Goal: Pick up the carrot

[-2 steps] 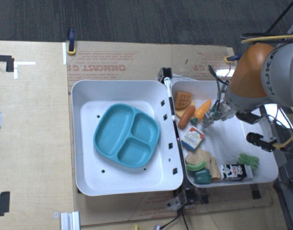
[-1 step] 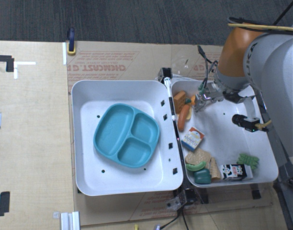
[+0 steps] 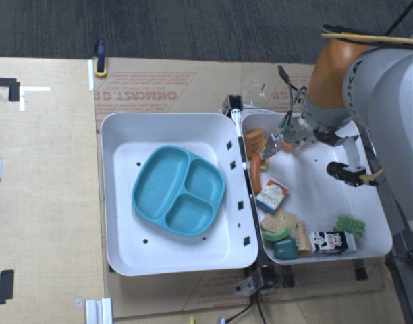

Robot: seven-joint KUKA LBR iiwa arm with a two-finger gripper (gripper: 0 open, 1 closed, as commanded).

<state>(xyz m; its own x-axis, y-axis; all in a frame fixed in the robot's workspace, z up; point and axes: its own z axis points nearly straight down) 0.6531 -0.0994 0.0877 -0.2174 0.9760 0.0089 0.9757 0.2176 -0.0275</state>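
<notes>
The carrot [image 3: 255, 175] is a slim orange-red stick lying lengthwise against the left wall of the right bin [image 3: 368, 201]. My gripper [image 3: 272, 146] hangs low over the bin's far-left corner, just above and to the right of the carrot's far end. A brownish-orange block [image 3: 254, 140] sits right beside the gripper, at the far end of the carrot. Nothing shows as held.
Near the carrot lies a small blue-and-orange carton [image 3: 272, 196]. Closer to the front are a sandwich [image 3: 279, 223], a teal piece [image 3: 285, 249], a black-and-white carton [image 3: 328, 241] and a green leafy toy [image 3: 350, 225]. The left bin [image 3: 119, 235] holds a blue divided plate [image 3: 179, 191].
</notes>
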